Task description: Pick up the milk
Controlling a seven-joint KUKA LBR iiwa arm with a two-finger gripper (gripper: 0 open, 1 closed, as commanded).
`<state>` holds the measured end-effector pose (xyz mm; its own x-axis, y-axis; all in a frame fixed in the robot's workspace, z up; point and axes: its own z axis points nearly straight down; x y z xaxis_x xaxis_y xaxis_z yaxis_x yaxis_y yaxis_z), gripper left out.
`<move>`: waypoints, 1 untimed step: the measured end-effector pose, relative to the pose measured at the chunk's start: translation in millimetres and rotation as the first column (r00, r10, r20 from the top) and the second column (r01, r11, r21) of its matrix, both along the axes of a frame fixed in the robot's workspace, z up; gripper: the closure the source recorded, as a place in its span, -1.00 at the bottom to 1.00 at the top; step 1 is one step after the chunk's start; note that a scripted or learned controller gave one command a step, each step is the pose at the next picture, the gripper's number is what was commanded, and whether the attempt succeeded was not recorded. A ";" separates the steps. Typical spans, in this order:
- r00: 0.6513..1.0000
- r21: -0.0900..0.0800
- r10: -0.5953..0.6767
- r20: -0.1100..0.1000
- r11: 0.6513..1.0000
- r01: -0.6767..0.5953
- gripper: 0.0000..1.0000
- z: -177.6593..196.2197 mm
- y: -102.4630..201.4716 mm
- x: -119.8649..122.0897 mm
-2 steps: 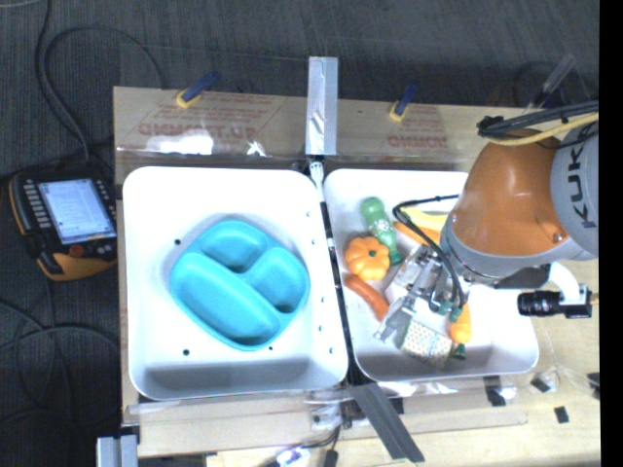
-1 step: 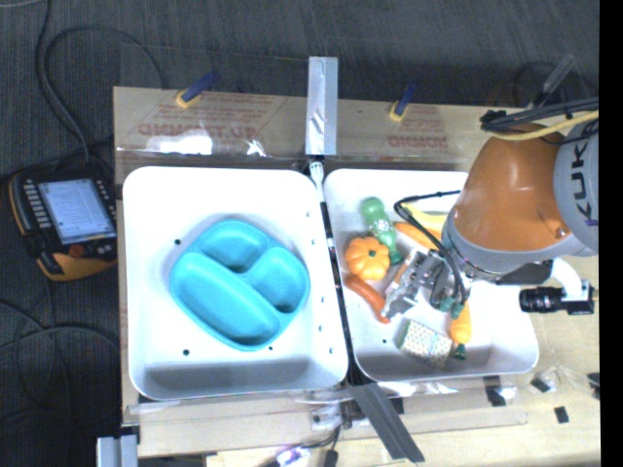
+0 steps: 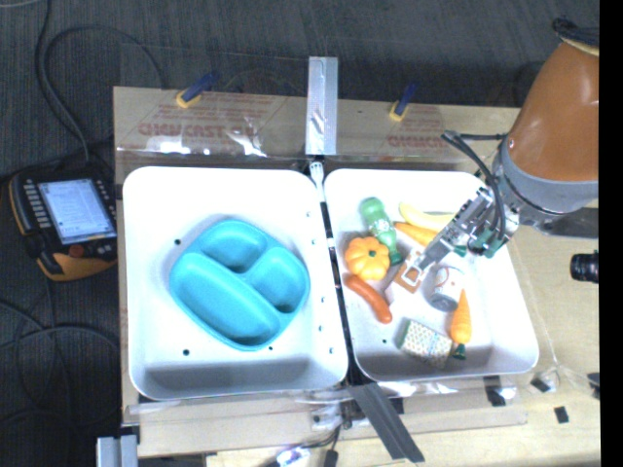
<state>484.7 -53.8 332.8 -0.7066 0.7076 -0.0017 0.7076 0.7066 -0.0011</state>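
Note:
In the right bin (image 3: 506, 348), a small speckled white-and-green carton (image 3: 425, 340), which I take for the milk, lies on its side near the front wall. My gripper (image 3: 410, 277) reaches in from the right and is low over the bin's middle. Its fingers are open, with bare bin floor showing between them. It sits between the orange pumpkin (image 3: 368, 256) and a grey-white can (image 3: 446, 286). The carton lies a short way in front of the gripper and is not touched.
The right bin also holds a green bottle (image 3: 376, 218), a yellow banana (image 3: 422, 221), a red chili (image 3: 370, 299) and a carrot (image 3: 460, 320) beside the carton. The left bin (image 3: 146, 358) holds a blue divided plate (image 3: 239, 280). A teach pendant (image 3: 66, 217) lies left of the bench.

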 end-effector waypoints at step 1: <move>1.000 0.002 0.030 -0.002 1.000 -0.030 1.00 -149.6 -32.1 -1.2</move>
